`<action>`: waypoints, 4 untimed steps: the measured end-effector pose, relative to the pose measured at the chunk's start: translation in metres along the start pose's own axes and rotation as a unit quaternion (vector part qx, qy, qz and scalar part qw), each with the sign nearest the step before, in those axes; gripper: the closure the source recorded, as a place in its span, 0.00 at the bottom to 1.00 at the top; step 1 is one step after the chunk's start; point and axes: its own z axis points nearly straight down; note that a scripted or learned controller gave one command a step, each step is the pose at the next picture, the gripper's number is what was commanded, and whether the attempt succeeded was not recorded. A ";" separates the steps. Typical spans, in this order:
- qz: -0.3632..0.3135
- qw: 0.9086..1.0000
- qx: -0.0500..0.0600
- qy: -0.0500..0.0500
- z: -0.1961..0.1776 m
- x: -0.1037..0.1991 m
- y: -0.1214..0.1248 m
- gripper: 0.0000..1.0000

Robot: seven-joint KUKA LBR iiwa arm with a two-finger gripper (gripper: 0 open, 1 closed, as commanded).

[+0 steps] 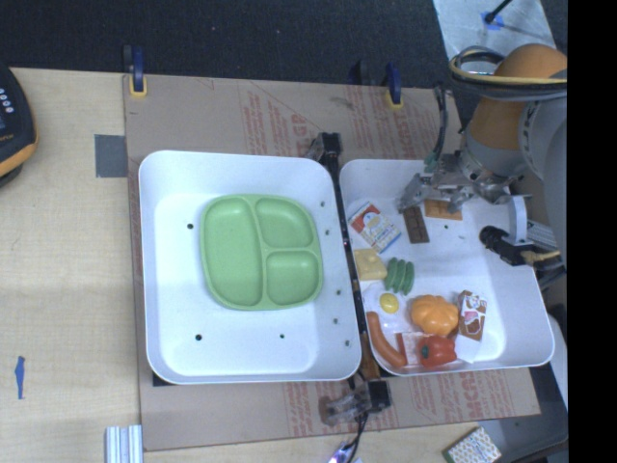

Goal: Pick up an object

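Observation:
The right white bin (516, 340) holds several toy foods: a red-and-white packet (374, 228), a yellow block (368, 263), a green pod (399, 276), a small yellow piece (388, 304), an orange fruit (433, 314), a red vegetable (437, 351), a sausage (384, 341) and a brown-and-white packet (471, 315). My gripper (436, 195) hangs low over the far part of this bin, just right of the red-and-white packet. A dark brown bar (416, 225) lies right under its lower edge, and a small orange-brown piece (444, 209) sits beside it. I see nothing clearly held.
The left white bin (169, 340) holds a green divided plate (260, 251). A black part (506, 246) juts in over the right bin's right side. The arm's grey body with its orange band (516, 70) fills the upper right. Clamps stand at the bench's far edge.

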 end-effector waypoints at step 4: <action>0.002 1.000 0.005 0.001 0.003 0.028 -0.070 0.00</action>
